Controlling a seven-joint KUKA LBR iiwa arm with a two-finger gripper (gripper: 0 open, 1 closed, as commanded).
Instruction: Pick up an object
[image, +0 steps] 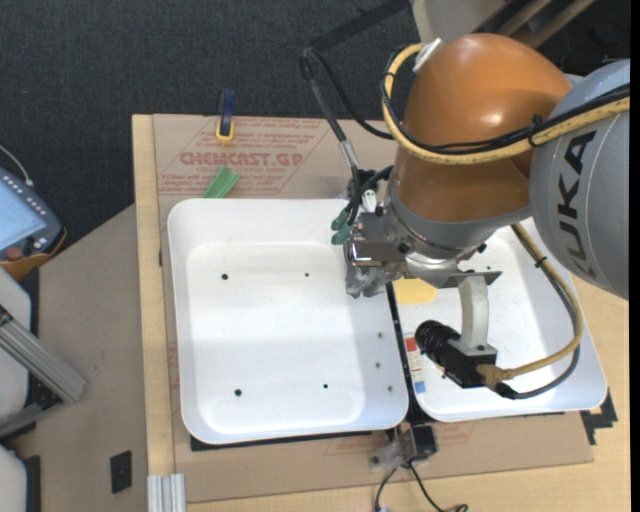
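My gripper (362, 272) hangs low over the divider between the two bins, at the right edge of the left white bin (182, 300). The arm's big orange band (470, 110) and grey wrist hide much of the right white bin (592, 372). A yellow flat object (416, 292) lies in the right bin just right of the gripper, partly under the wrist. A small card with red and blue marks (414, 364) lies near that bin's front left. A green piece (345, 222) peeks out behind the gripper. Nothing is seen held.
A black cylinder on a yellow hose (458, 360) and a grey bracket (476, 312) hang over the right bin. Behind the bins, the cardboard sheet (250, 150) carries a green strip (222, 182) and a blue-and-yellow clamp (226, 116).
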